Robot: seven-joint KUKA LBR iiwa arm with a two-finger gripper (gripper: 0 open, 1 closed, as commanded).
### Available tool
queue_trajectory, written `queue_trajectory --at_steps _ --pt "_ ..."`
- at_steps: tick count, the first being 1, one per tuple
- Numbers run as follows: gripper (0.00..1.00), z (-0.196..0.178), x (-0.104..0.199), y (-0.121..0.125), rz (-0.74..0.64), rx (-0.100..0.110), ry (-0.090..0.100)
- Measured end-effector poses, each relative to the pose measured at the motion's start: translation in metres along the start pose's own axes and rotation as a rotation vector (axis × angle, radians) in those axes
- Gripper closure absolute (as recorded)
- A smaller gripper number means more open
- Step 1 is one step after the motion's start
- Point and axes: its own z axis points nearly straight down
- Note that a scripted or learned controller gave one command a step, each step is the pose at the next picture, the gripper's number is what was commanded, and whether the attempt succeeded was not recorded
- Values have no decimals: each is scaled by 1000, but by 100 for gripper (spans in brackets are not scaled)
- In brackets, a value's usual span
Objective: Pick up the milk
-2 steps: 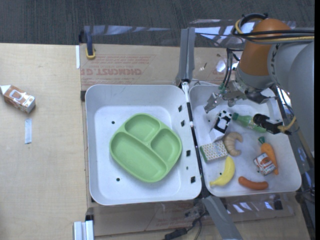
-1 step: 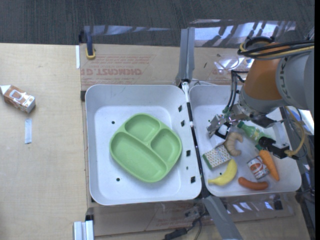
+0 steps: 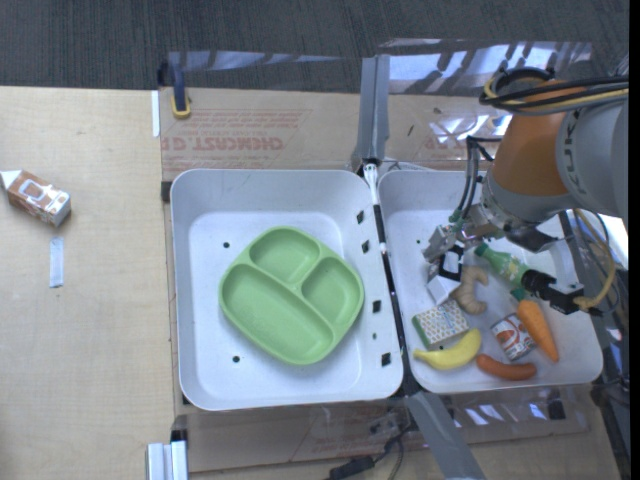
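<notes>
Milk, in what looked like a small white and orange carton [image 3: 38, 198], was seen lying on the bare wooden bench [image 3: 90, 368], outside both bins. It was well apart from the gripper [image 3: 447, 244], with the whole of the left bin [image 3: 186, 298] lying between the two. A small white strip [image 3: 56, 263] was seen on the bench just below the carton.

The left bin, on the carton's side of the gripper, was occupied by a green divided plate [image 3: 292, 295], laid flat near its middle.

The right bin [image 3: 400, 218] was the one over which the gripper was held, near its upper left part, with the grey arm and its orange band [image 3: 535, 158] reaching in behind it. A white and black object [image 3: 443, 270] was seen directly under the gripper; what it was could not be told. A green bottle [image 3: 500, 263] was lying just beside the gripper on the arm's side. A piece of ginger [image 3: 470, 290] was seen just below the gripper, and further below it a green checked sponge [image 3: 441, 321] and a banana [image 3: 450, 351]. A carrot [image 3: 538, 328], a small can [image 3: 512, 336] and a red sausage [image 3: 505, 369] were gathered in the bin's lower right corner.

Whether the gripper was set wide or narrow could not be told, and nothing could be made out as held in it.
</notes>
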Motion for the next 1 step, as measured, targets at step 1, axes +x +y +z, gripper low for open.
queue_trajectory --at_steps 1 --pt "100 -90 35 24 21 2 1"
